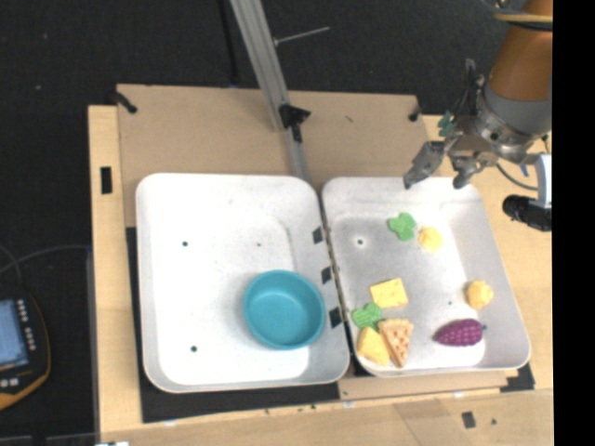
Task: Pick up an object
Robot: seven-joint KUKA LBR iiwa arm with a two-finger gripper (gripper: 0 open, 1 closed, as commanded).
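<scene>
My gripper point(437, 173) hangs over the far edge of the right bin point(367, 201), fingers spread open with nothing between them. Below it in that bin lie a small green piece point(403, 226) and a small yellow piece point(429, 240). Farther toward the front are a yellow cheese block point(389, 293), a green piece point(366, 316), a yellow wedge point(373, 347), a waffle-patterned slice point(399, 340), a purple grape bunch point(459, 333) and an orange-yellow lump point(479, 294). A blue bowl point(282, 308) sits in the left bin point(186, 221).
A grey metal pole point(265, 63) slants down from the top to the gap between the bins. The bins rest on a tan board point(204, 128). A handheld controller point(19, 342) lies at the far left.
</scene>
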